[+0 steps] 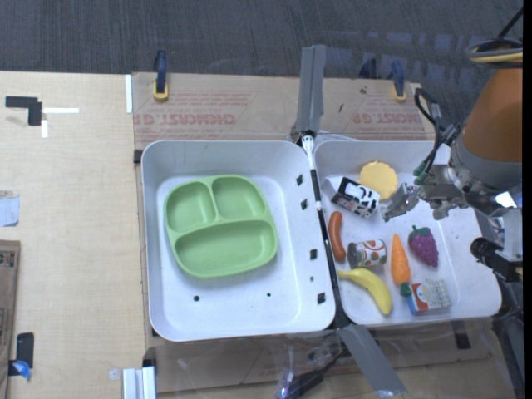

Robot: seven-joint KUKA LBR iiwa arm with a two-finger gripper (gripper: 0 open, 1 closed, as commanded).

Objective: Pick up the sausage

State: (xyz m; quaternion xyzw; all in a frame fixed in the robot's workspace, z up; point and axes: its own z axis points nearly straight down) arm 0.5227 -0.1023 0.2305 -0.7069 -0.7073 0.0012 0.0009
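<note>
Hovering over the upper right of the right bin point(490, 310): one two-finger gripper point(405, 201), carried on a grey arm with an orange band that enters from the right. Whether it is open or shut cannot be told; nothing is seen in its hold.

Nearest items: a black-and-white carton point(357, 196) just to the left of the gripper, and a yellow round piece point(379, 175) above that.

Below the gripper: purple grapes point(424, 245), an orange carrot point(400, 260), a small can point(368, 253), a banana point(370, 287), and a small box point(430, 296) near the front rim.

Task item: the sausage point(336, 235), red-orange, lying lengthwise against the right bin's left wall, just beside the can and under the carton's lower corner.

Left bin point(158, 248): holds a green divided plate point(220, 225).

Risks, as judged:
- The sausage sits close to the wall, so one finger may strike the rim or find no room on that side.
- The can stands just beside it, so a descent drifting right could knock or seize the can.
- The carrot resembles it in colour and shape, so mistaken selection is possible.
- The rounded body may roll or slip out as the jaws close.
</note>
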